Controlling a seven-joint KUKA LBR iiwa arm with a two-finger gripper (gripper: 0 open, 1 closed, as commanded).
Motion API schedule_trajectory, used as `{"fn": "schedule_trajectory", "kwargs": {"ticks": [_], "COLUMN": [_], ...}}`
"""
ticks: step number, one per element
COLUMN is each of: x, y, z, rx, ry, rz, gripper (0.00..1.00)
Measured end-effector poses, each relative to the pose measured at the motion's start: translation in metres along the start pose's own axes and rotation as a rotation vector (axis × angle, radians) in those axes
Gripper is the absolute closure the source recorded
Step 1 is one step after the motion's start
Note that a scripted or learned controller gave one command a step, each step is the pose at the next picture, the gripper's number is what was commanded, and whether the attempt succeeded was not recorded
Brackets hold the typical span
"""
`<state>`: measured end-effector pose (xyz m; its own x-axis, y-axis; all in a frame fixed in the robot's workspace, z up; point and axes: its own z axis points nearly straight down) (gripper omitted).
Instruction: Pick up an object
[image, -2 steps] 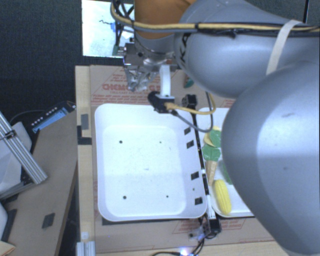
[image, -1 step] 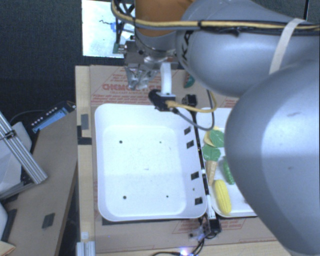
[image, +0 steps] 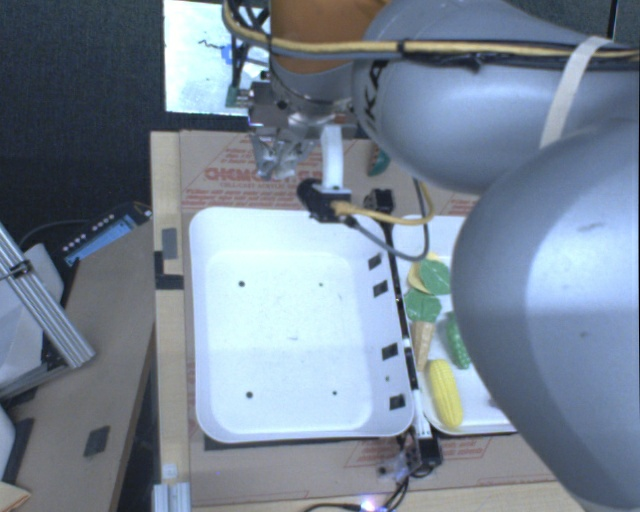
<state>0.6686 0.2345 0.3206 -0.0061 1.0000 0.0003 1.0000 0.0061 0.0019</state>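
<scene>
Grey bulk of my own arm (image: 560, 250) looms nearest, covering much of the right bin (image: 470, 425). Yellow corn (image: 444, 392) lies along that bin's left edge, near its front corner, green pieces (image: 425, 290) behind it. My fingers (image: 272, 160) hover beyond the left bin's (image: 290, 330) far edge, well apart from any object; I cannot tell their spread. Descending here, I risk closing on nothing.

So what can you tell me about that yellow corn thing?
The corn looks like a toy cob of smooth yellow plastic with rows of kernels. It lies flat in the right bin, near its front left corner, pointing roughly front to back. A pale cone-shaped piece lies just behind it, close to its far end, and a bumpy green toy sits to its right. The big grey arm hides the bin beyond that. Nothing is gripping it.
</scene>
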Motion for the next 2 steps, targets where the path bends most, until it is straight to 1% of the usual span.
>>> {"fn": "schedule_trajectory", "kwargs": {"ticks": [1, 2], "x": [0.000, 0.000], "y": [0.000, 0.000], "z": [0.000, -0.013], "rx": [0.000, -0.001], "ry": [0.000, 0.000], "rz": [0.000, 0.000], "gripper": [1.00, 1.00]}}
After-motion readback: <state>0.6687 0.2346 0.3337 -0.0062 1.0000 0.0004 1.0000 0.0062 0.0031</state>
